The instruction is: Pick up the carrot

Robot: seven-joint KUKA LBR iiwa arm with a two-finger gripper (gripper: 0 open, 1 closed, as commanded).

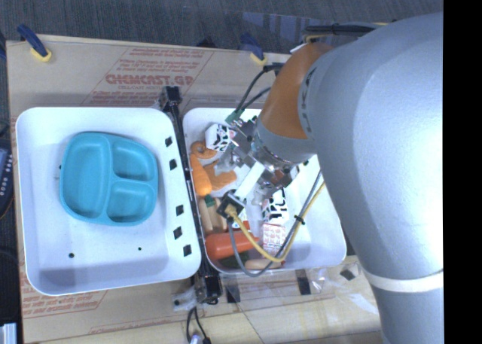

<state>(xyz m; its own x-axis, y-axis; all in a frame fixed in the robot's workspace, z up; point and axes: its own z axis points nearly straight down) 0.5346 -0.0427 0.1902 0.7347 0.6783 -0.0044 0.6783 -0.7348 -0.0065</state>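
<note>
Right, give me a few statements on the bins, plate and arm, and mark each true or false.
1. The blue plate lies in the left bin. True.
2. The plate has one undivided well. False: it has three compartments.
3. The arm reaches down over the right bin. True.
4. The carrot lies on the plate. False: it lies in the right bin, near its front wall.
5. The bins stand stacked. False: they sit side by side.
</note>
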